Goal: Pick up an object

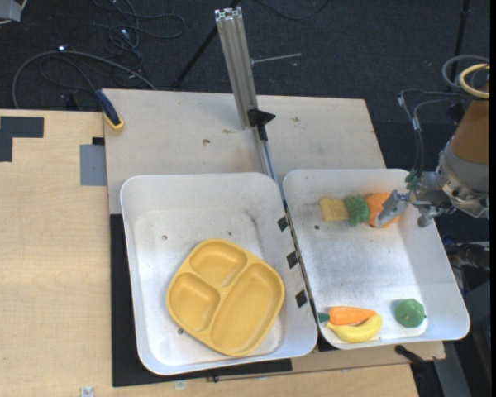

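Toy foods lie scattered in the right bin point(355, 263), and any of them could be the object to lift. Near its far edge sit three pieces in a row: a pale yellow block point(333, 210), a green leafy piece point(357, 209) touching it, and an orange piece point(377, 204) just beside the green one. At the near edge, an orange carrot point(350, 314) rests against a yellow banana point(360, 329), with a green round fruit point(409, 313) a little to their right.

The arm point(471, 139) reaches in from the right, its grey wrist hanging over the right rim of that bin. The gripper point(388, 212) points leftward, low over the far row, with its tip right at the orange piece and partly covering it. Whether the jaws are open or closed on anything cannot be told from this angle; the fingers blur into the orange piece behind them.

The left bin point(149, 222) holds a yellow divided plate point(225, 296) with three compartments, lying toward its near side. Both bins rest side by side on the bench point(314, 131). A metal post point(238, 64) rises from the bench behind the bins.
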{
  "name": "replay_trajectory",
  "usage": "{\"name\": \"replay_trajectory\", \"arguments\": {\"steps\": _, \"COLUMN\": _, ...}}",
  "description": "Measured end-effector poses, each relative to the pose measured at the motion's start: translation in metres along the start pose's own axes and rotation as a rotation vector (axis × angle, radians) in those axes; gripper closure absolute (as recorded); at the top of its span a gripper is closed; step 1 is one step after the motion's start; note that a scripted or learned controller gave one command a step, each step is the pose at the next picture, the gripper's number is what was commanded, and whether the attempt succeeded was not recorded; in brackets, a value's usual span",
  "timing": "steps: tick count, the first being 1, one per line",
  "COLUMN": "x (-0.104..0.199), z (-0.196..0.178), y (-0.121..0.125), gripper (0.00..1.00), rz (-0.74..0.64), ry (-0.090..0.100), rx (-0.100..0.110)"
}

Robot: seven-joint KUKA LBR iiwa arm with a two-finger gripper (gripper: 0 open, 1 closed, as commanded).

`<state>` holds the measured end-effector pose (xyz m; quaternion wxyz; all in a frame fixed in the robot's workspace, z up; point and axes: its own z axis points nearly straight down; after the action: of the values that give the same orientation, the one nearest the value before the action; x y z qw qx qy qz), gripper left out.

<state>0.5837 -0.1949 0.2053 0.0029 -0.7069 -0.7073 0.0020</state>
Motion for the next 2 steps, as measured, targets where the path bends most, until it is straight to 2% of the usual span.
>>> {"name": "replay_trajectory", "arguments": {"steps": 1, "x": 0.007, "z": 0.046, "y": 0.001, "gripper": 0.00, "rz": 0.000, "ry": 0.001, "rx": 0.000}}
{"name": "replay_trajectory", "arguments": {"steps": 2, "x": 0.013, "z": 0.103, "y": -0.008, "gripper": 0.00, "rz": 0.000, "ry": 0.001, "rx": 0.002}}
